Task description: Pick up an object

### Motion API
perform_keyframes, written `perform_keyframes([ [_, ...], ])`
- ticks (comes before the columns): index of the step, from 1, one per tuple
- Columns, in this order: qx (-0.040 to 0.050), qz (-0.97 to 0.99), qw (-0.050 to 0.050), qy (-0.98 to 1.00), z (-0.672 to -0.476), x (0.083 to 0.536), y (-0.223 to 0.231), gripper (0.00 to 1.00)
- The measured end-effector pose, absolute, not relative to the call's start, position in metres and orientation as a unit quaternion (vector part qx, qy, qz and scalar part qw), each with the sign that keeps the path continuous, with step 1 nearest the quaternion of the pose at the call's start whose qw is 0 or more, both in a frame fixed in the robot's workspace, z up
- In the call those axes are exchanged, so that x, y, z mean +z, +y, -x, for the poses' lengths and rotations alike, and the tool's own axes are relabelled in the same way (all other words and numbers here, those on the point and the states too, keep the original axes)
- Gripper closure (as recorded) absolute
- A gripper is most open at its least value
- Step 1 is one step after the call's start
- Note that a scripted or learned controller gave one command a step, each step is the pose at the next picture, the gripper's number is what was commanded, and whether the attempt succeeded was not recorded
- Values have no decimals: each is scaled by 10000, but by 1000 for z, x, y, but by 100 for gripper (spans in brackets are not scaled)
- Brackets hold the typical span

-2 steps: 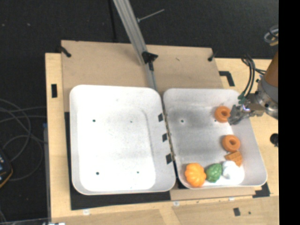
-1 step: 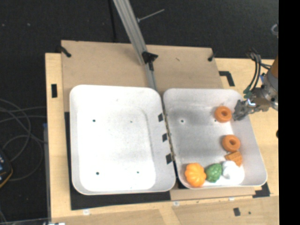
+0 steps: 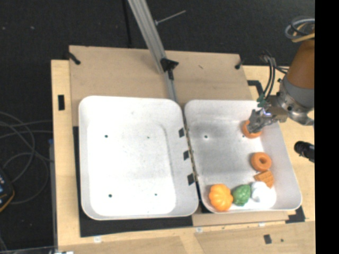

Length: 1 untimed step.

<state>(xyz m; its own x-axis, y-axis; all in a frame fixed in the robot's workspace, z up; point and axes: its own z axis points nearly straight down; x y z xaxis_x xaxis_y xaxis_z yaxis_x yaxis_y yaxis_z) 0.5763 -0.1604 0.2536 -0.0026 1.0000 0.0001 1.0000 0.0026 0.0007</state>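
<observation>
there are two shallow white bins on the bench, side by side: the left bin and the right bin. taking the right bin as landmark, six small things lie inside it. one orange piece sits near its far right wall. one orange ring lies further toward its near edge. one small orange block lies just beside that ring. along its near wall there are one orange pumpkin, one green thing and one white thing. one arm reaches over the right bin's far right corner.
</observation>
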Motion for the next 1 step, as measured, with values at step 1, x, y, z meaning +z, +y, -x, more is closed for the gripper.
perform_keyframes([
  [1,1,-7057,-2,7085,-589,242,-107,100],
])
